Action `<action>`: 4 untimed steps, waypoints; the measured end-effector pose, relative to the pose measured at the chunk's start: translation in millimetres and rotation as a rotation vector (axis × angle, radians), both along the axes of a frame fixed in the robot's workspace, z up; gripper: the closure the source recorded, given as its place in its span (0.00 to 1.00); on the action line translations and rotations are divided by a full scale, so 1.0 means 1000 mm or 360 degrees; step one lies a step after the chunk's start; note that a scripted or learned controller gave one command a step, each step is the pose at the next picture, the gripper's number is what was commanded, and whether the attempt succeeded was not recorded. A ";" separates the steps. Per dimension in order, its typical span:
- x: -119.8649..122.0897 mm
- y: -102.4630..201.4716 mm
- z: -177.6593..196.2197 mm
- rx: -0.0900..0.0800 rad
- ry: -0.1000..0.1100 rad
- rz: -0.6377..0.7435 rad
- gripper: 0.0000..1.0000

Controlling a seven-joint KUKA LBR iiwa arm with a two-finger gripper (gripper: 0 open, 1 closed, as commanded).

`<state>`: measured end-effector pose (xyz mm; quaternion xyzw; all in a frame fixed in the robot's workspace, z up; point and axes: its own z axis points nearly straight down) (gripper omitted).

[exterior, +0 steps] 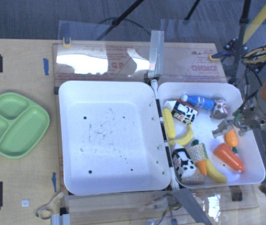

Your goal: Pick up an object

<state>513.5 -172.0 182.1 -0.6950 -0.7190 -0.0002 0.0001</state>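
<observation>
Wooden bench [25,60] bore two bins; at three o'clock, the grey gripper [230,126], spread unclenched, was poised over a small orange toy [231,138]; descent and closing were judged next.

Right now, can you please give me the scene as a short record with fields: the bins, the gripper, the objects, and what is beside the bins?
left bin: white, scuffed floor
right bin: white, holds the toys
gripper: over right bin, near its right side, above a small orange toy
objects: blue bottle, corn, banana, carrot, cow-print box
beside bins: green tray on the bench, to the left
</observation>
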 end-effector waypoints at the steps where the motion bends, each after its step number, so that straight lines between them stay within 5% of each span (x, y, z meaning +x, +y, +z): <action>1: 0.038 -0.022 -0.081 -0.0002 -0.0026 0.0509 0.00; 2: 0.037 -0.024 -0.073 -0.0005 -0.0022 0.0507 1.00; 3: 0.043 0.002 0.022 -0.0003 -0.0007 0.0423 1.00; 4: 0.040 0.077 0.026 0.0001 0.0002 0.0009 1.00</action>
